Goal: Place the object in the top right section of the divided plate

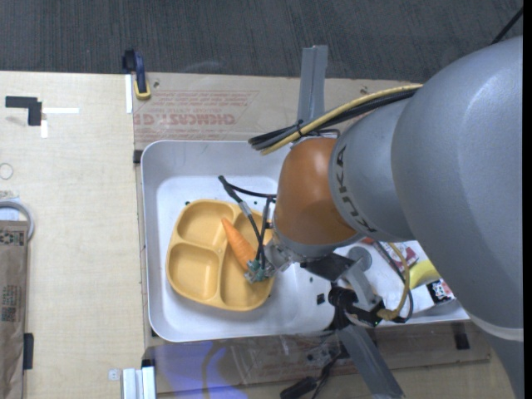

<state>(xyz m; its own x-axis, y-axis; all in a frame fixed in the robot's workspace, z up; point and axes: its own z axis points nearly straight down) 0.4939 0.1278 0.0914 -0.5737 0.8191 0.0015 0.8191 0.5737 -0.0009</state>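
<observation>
Now one smooth yellow plastic divided plate (pixel 199 264) with three sections lies in the left part of one shallow white bin (pixel 158 248). One orange carrot-shaped object (pixel 238 243), tapered with a small green end, lies slanted across the plate's right section. Over that right edge hangs the grey arm's gripper (pixel 278 256), hidden under the orange band, so I cannot tell its state.
</observation>
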